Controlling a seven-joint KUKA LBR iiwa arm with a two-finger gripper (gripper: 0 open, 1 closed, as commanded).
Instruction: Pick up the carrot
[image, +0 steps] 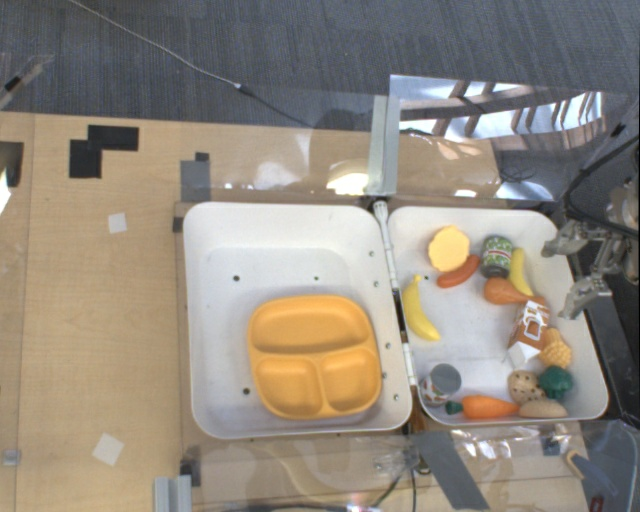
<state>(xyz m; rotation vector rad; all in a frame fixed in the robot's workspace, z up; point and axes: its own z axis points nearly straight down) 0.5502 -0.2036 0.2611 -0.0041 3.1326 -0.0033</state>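
- At the near rim of the right bin (400, 240), the carrot (489, 407) is lying on its side, orange body pointing right and green stub at its left end, just beside a small grey cup (443, 380).
- It is sitting crowded: a speckled egg-like piece (523, 385) and a pale potato-like piece (543, 408) are touching or nearly touching its right end, with a green broccoli (557, 381) just beyond.
- The gripper (583, 268) is hanging over the bin's far right edge, well apart from the carrot; whether the claw is released or clenched I cannot tell.
- Judging the step in hand as the approach, the arm is needing to travel toward the near wall and come down over the carrot's middle.
- Closing across the narrow width, away from the cluttered right end, is looking safest.
- The left bin (210, 300) is holding a yellow divided tray (315, 355).
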